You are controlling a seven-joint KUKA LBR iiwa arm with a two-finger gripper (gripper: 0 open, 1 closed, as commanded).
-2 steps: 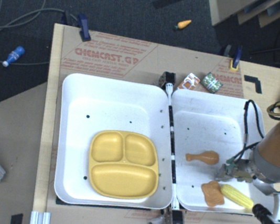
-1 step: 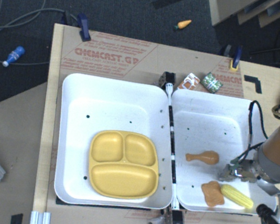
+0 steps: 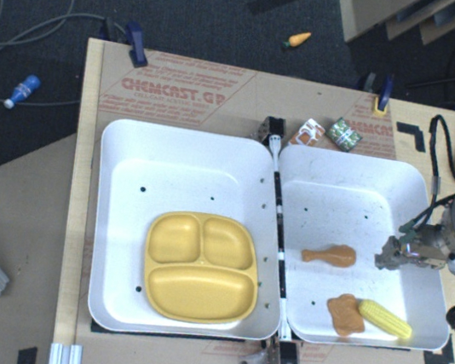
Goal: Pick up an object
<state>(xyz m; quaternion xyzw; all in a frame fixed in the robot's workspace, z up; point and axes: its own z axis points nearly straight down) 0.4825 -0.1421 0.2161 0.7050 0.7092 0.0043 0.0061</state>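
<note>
Your gripper (image 3: 394, 252) hovers in the right bin (image 3: 344, 183), and I cannot tell how it is set. The drumstick (image 3: 329, 255) lies just to its left, long axis pointing roughly toward it.

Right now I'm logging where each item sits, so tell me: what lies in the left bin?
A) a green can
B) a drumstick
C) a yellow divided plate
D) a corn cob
C: the yellow divided plate lies in the left bin, while the corn cob and the drumstick lie in the right bin, and the green can sits on the bench beyond the bins.
</note>
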